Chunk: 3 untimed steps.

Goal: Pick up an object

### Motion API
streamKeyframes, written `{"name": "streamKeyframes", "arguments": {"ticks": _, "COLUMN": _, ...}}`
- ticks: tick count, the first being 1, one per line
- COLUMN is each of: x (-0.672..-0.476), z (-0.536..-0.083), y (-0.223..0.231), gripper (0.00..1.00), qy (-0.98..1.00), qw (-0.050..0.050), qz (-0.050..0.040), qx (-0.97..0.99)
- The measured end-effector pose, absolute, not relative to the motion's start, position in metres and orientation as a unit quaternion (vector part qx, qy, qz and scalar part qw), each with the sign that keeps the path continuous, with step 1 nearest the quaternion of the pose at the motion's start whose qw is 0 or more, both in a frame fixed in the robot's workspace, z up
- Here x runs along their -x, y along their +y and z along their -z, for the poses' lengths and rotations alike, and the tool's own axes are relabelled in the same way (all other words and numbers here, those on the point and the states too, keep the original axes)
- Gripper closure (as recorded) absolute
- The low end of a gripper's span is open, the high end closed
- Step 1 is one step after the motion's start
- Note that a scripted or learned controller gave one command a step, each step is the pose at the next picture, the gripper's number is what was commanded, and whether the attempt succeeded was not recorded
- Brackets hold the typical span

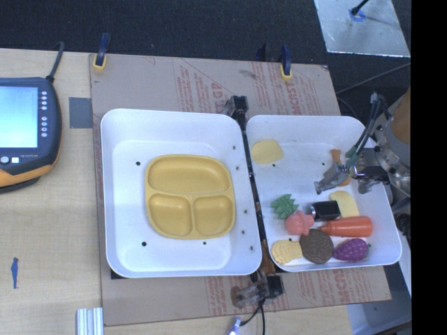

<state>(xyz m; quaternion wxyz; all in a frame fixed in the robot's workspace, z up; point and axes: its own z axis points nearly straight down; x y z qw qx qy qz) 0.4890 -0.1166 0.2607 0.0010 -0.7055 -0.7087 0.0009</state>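
The pincer, whose grip I cannot tell, hangs over the right bin, with the toy carrot just below it, lying left-right.

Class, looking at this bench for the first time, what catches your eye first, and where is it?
The yellow divided tray sits alone in the left bin. Toy foods crowd the right bin's lower half, among them an orange carrot and purple grapes. The arm's hand is at that bin's right side.
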Motion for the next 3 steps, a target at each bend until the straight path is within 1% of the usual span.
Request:
{"name": "streamKeyframes", "arguments": {"ticks": 1, "x": -0.516, "z": -0.112, "y": -0.104, "gripper": 0.0, "qy": -0.709, "qw": -0.001, "qz": 0.0011, "qx": 0.705}}
{"name": "streamKeyframes", "arguments": {"ticks": 2, "x": -0.624, "z": -0.102, "y": -0.103, "gripper": 0.0, "qy": -0.708, "qw": 0.001, "qz": -0.0007, "qx": 0.706}}
{"name": "streamKeyframes", "arguments": {"ticks": 3, "x": -0.641, "z": -0.158, "y": -0.172, "gripper": 0.0, "qy": -0.708, "qw": 0.0, "qz": -0.0005, "qx": 0.706}}
